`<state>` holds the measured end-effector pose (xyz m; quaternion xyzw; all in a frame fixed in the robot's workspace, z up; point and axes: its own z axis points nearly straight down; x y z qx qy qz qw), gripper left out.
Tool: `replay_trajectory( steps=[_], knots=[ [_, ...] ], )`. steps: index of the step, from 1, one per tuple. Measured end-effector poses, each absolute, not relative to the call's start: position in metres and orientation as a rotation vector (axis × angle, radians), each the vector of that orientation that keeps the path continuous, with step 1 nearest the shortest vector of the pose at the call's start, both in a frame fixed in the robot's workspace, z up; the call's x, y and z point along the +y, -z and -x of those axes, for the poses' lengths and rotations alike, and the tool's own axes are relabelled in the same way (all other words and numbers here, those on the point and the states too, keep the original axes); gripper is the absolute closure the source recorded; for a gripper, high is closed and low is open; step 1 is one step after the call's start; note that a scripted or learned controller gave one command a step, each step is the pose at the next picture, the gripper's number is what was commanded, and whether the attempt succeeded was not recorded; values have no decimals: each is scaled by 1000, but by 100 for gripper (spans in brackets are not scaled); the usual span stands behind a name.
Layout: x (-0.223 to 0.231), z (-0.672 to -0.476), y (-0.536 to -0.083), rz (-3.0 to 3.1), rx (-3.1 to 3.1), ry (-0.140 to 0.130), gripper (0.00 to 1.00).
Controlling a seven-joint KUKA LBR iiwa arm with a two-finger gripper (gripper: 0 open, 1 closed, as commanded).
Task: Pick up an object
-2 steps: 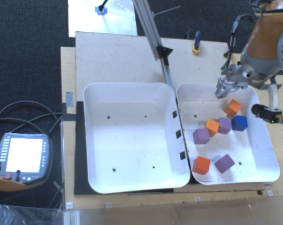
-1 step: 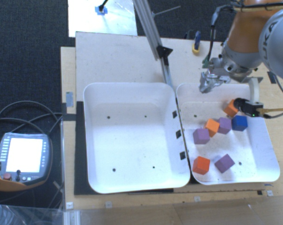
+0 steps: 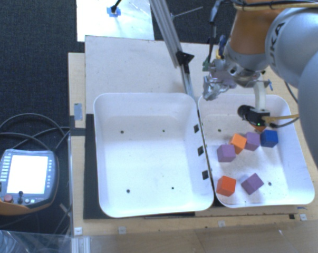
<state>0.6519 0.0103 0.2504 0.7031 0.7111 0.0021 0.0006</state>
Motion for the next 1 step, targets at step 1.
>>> replay_trajectory(
  steps=[1],
  knots=[
    [73,-665,-245,-2209,2234,-6,100]
  ],
)
